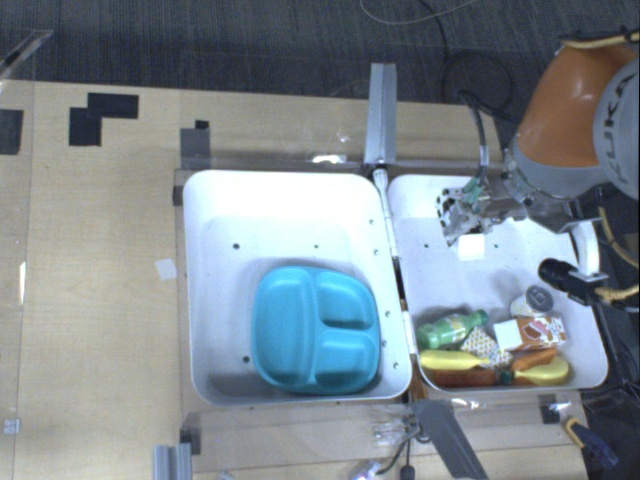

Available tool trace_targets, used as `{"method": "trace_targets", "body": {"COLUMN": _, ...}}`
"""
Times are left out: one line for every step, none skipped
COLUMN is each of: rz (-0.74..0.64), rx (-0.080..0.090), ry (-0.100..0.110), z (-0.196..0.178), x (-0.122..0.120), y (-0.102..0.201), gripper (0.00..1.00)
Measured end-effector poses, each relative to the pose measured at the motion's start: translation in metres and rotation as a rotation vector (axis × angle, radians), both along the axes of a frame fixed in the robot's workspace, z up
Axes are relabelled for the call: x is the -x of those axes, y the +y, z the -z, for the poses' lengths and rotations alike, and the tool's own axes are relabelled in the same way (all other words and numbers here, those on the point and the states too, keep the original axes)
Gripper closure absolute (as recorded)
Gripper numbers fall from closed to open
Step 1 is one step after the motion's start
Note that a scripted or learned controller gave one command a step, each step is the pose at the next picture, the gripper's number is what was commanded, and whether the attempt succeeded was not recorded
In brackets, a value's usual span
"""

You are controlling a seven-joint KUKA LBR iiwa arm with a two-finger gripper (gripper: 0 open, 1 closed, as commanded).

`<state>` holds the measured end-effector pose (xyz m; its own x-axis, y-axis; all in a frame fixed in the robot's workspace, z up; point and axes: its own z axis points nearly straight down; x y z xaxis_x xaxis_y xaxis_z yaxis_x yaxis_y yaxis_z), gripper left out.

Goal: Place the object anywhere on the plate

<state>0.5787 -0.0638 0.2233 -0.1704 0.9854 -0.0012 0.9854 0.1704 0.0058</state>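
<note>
At right of centre the metal gripper (462, 211), finger state impossible to tell, hangs over the right bin (420, 218), while the smooth blue three-compartment plate (318, 328) lies lower centre.

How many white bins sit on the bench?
2. The left bin holds a blue plate; the right bin, touching it along the middle, holds a pile of items at its near edge.

Pale wooden bench (90, 298) bearing two white bins (210, 268) side by side
</note>
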Motion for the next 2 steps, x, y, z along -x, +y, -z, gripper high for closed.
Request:
{"method": "trace_targets", "body": {"rz": -0.27, "rx": 0.001, "ry": 0.002, "z": 0.022, "x": 0.036, "y": 0.048, "gripper": 1.0}}
{"method": "trace_targets", "body": {"rz": -0.401, "rx": 0.001, "ry": 0.001, "z": 0.038, "x": 0.059, "y": 0.129, "gripper": 1.0}}
